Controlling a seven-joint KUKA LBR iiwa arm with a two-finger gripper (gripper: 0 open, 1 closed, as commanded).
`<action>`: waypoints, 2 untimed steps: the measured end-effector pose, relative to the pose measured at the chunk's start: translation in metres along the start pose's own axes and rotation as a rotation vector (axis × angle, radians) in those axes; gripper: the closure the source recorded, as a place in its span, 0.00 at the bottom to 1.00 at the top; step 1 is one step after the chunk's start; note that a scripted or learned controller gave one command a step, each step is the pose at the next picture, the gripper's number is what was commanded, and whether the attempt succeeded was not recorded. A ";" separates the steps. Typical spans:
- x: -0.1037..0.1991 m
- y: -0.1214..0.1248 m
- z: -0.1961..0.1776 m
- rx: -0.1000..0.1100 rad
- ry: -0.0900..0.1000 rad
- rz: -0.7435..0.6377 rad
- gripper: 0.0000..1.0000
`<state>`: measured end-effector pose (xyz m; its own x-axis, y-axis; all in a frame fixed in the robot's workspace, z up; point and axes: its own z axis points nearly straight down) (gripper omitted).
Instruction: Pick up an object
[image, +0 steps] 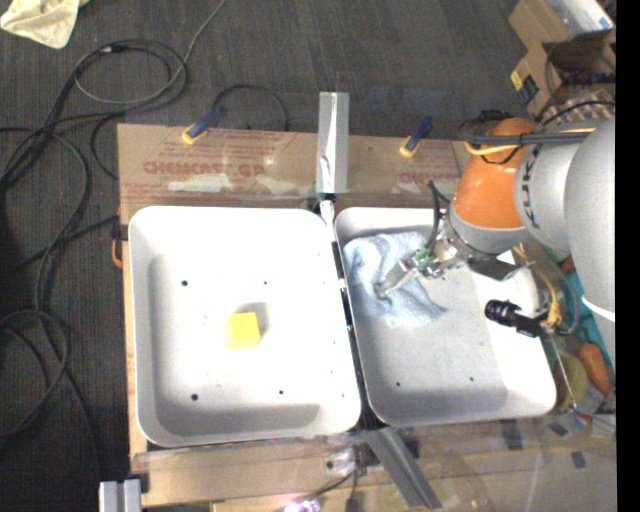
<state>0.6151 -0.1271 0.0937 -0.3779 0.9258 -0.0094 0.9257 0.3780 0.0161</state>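
From my remote station I see the gripper (392, 283) low inside the right bin (470, 385), directly over a pale blue-white cloth (400, 268) that lies crumpled in the upper left part of that bin. The cloth is the nearest thing to pick: it sits under and around the fingertips, spreading a little up and to the left from them, toward the wall next to the left bin (160, 240). It has no clear long axis; it is a soft, wrinkled heap with folds, almost the same tone as the bin floor, so its edges are hard to follow. The fingers point down and left into the folds. Whether they are spread or pressed together I cannot tell, and I also cannot tell if any fabric is between them.

The other candidate, a small yellow block (244, 329), rests near the middle of the left bin, well apart from the gripper, to the left and slightly lower in the view. I judge the cloth as the target of this try.
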 end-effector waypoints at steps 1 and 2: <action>-0.008 -0.024 0.000 -0.001 0.000 0.020 0.00; 0.004 -0.035 -0.001 -0.003 -0.006 -0.002 0.00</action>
<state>0.5810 -0.1368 0.0943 -0.3799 0.9249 -0.0150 0.9247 0.3801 0.0191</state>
